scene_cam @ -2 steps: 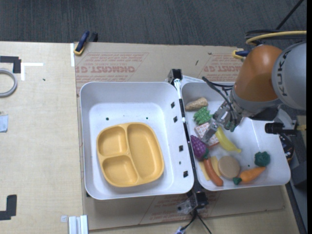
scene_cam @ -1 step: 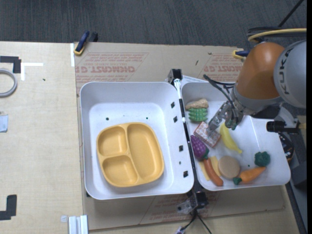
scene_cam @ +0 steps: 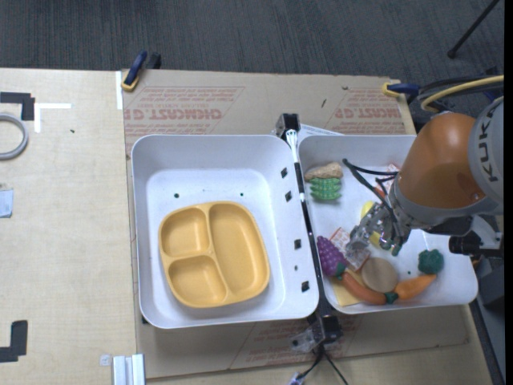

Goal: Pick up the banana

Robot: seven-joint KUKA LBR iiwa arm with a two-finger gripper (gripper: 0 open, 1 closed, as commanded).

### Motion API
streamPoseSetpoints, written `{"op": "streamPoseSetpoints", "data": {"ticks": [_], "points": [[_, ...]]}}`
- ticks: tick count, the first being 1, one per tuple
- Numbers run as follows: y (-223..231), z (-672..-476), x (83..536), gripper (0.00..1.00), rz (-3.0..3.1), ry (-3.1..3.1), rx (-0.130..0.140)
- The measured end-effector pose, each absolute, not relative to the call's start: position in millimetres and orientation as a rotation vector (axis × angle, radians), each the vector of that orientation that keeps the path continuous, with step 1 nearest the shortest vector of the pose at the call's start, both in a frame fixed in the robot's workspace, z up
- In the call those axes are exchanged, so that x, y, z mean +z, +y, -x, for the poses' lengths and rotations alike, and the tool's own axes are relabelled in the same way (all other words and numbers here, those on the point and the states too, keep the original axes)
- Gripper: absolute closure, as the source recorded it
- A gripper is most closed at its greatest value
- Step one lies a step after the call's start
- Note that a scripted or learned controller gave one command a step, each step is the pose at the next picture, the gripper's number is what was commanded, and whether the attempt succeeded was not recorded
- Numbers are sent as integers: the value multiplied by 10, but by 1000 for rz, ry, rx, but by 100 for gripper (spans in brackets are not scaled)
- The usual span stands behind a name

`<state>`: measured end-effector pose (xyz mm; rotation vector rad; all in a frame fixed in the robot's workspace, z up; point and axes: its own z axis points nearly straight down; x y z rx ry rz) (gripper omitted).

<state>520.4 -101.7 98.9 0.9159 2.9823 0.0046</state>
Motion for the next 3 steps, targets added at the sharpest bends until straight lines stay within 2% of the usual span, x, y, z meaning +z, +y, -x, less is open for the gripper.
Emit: {"op": "streamPoseSetpoints", "data": {"ticks": [1,2,3], "points": [[-1046,-5203,981,0,-918,2979,-2],[-1507,-5975,930,0,-812,3031,0],[-1330,-5532,929,0,-464,3104,0]]}}
